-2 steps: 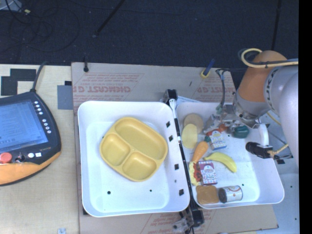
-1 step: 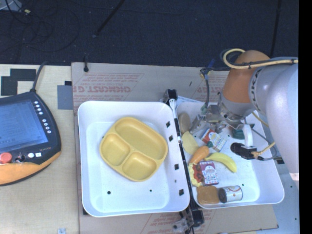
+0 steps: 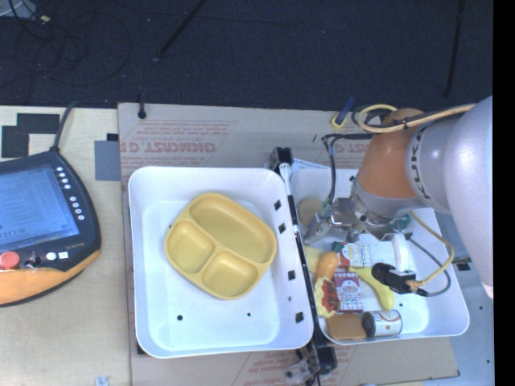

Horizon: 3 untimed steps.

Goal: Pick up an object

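Note:
My gripper (image 3: 328,225) hangs low over the near-left part of the right bin (image 3: 451,316), under the orange wrist band. Just below it lie an orange and yellow piece (image 3: 327,263), a white packet (image 3: 362,254), a red and white box (image 3: 348,289) and a yellow banana (image 3: 380,289). A small can (image 3: 385,323) lies on its side next to a brown round thing (image 3: 346,326) at the bin's front. A pale round thing (image 3: 309,211) sits beside the gripper. Nothing is seen held.
The left bin (image 3: 153,296) holds a yellow divided plate (image 3: 221,244). A divider rail (image 3: 294,240) separates the two bins. A control tablet (image 3: 40,215) lies on the bench at the far left.

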Each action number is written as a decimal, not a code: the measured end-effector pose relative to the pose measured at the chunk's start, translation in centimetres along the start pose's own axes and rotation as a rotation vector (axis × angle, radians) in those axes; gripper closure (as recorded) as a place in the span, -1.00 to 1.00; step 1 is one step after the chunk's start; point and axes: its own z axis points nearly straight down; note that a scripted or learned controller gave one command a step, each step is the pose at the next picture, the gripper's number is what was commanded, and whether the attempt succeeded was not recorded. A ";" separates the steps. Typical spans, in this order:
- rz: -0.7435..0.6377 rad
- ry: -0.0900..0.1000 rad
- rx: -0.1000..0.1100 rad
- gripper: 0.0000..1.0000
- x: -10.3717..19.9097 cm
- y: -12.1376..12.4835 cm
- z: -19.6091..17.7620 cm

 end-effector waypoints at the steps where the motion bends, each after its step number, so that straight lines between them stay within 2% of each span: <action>1: -0.001 0.000 -0.001 -1.00 -0.1 -5.4 0.0; 2: 0.000 0.001 -0.002 -1.00 -0.1 -11.8 0.0; 3: 0.001 -0.001 -0.002 -1.00 -9.4 -11.9 -2.3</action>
